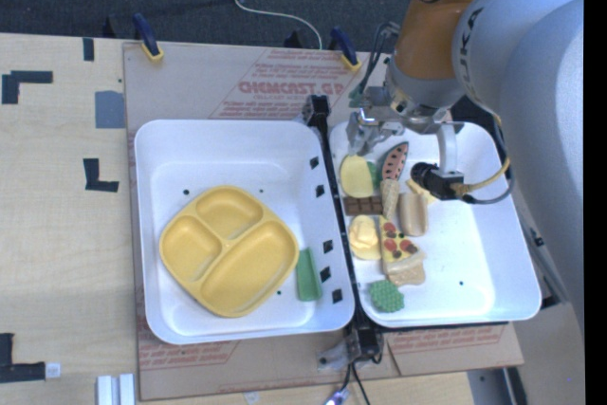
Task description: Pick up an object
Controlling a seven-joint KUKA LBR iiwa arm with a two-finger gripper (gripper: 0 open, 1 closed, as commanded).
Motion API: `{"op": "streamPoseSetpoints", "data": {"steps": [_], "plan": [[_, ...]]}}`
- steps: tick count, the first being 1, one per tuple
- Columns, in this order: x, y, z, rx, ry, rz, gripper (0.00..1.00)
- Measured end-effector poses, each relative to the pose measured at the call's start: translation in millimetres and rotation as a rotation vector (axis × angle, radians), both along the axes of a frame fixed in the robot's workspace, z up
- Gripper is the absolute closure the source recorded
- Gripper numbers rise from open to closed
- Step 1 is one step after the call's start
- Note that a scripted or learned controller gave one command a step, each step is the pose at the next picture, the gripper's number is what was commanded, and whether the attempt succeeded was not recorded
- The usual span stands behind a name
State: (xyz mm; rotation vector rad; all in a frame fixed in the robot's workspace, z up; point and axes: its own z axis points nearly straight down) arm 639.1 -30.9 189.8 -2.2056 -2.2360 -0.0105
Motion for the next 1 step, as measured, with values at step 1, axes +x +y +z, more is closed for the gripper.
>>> {"op": "streamPoseSetpoints", "data": {"steps": [1], "plan": [[3.8,24.0,66.6,-0.004,0.000,-0.008,1.00]]}}
